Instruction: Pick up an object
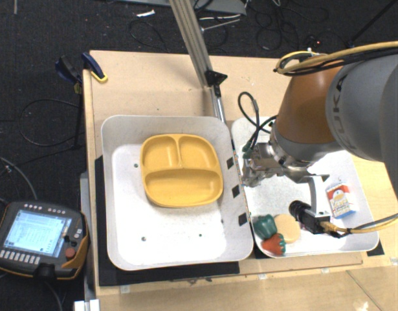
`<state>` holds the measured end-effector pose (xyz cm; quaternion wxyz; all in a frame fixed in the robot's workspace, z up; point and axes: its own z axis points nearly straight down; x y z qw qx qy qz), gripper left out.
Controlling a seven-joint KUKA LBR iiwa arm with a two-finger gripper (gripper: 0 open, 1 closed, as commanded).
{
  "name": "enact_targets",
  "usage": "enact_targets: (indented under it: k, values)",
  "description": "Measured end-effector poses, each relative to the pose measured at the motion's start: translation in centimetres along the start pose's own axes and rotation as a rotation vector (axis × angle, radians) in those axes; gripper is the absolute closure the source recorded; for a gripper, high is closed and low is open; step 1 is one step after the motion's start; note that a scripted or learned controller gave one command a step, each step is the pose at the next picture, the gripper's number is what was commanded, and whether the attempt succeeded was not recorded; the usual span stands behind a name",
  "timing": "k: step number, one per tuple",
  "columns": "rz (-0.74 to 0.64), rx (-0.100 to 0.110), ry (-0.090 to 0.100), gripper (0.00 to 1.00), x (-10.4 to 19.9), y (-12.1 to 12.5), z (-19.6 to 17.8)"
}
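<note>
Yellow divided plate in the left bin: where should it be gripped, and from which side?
Probably best to pinch the yellow plate by its raised rim at the edge nearest the arm, coming straight down. It lies flat, looks too wide to span, and sits apart from the walls of the left bin.

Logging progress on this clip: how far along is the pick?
Done: the arm is over the right bin. In hand: the gripper sits low by that bin's left wall; its grip is hidden. Left: grasping and lifting. The green toy, red toy, beige disc and carton lie there, the yellow plate in the left bin.
</note>
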<state>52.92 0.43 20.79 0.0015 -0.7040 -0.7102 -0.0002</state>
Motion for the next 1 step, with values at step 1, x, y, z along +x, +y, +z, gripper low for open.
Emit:
enact_targets:
  k: [1]
  values:
    - [0.0,-0.003,-0.001,1.0,5.55,-1.08,-1.64]
